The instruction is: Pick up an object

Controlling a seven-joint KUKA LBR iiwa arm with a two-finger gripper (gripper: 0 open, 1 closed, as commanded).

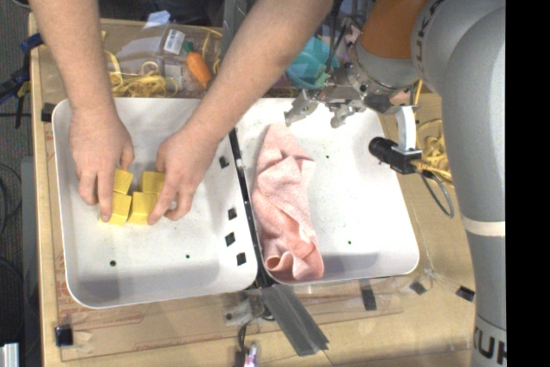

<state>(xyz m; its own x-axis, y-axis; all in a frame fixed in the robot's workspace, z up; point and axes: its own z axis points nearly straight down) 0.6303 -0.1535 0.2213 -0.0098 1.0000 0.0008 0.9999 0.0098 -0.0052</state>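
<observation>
The tool (pixel 318 109) hangs at the upper edge of the right bin (pixel 378 219), just right of the frame's centre, its two fingers spread apart with nothing between them. Below and left of it, a pink cloth (pixel 288 202) lies crumpled along the right bin's left side. In the left bin (pixel 129 271), a person's two hands, one at left (pixel 99 155) and one beside it (pixel 185 172), rest on a cluster of yellow blocks (pixel 136 195). Beyond the bins, at upper left, the desk carries yellow clutter (pixel 142 82).
</observation>
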